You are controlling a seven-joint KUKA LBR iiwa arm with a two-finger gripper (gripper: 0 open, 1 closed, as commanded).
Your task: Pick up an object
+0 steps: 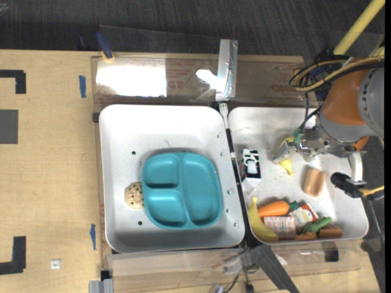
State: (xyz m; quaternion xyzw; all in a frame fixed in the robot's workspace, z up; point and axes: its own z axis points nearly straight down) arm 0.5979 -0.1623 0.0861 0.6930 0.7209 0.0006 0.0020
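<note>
1. We see a smooth teal plate (181,189) with three compartments in the left bin (116,127), a speckled round cookie (134,195) touching its left rim.
2. The right bin (256,124) holds a copper-coloured cylindrical cup (313,181) on its side, and along the near wall a curved yellow banana (258,224), an orange carrot (273,209) and a labelled packet (287,224).
3. The gripper (297,144) hangs over the right bin's far half; whether its grip is released or clenched, we cannot tell. A small yellow piece (285,161) lies just beside it.
4. Both white bins rest on a pale wooden bench (49,163); dark carpet (183,5) lies beyond.
</note>
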